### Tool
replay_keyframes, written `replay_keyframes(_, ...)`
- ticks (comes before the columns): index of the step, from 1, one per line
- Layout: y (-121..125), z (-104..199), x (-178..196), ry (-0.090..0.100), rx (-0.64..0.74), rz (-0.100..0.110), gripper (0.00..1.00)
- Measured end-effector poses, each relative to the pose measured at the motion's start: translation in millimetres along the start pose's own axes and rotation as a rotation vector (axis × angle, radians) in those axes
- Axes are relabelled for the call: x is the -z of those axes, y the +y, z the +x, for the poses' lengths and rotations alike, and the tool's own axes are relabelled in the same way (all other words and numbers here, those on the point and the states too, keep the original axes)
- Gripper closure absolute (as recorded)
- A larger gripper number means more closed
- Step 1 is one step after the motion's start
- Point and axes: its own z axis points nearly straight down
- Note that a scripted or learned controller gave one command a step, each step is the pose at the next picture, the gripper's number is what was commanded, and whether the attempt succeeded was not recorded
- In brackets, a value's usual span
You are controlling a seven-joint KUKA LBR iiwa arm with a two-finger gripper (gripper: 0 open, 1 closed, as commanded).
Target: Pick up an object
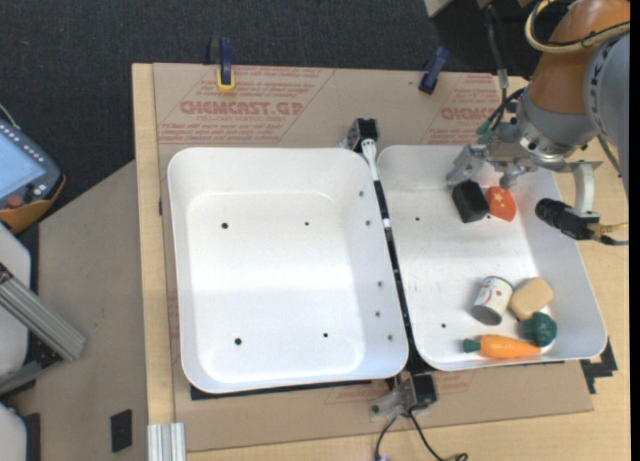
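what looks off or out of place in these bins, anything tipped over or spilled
Nothing spilled. The small can lies on its side in the right bin, bunched with the carrot, a tan piece and a green piece in the near corner. An orange object sits apart by the gripper.

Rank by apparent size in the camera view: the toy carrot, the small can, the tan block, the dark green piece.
1. Toy carrot, longest.
2. Small can and tan block: too alike to separate.
3. Dark green piece, smallest.
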Motion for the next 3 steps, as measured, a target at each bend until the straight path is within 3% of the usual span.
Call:
replay_keyframes(1, -19.2, -3.5, -5.9, 0.003, -0.004, 0.012, 0.00)
replay_keyframes(2, -19.3, 22.5, -61.3, 0.004, -0.001, 0.015, 0.00)
replay_keyframes(3, 18.6, 39.0, -37.4, 0.001, 0.000, 0.003, 0.00)
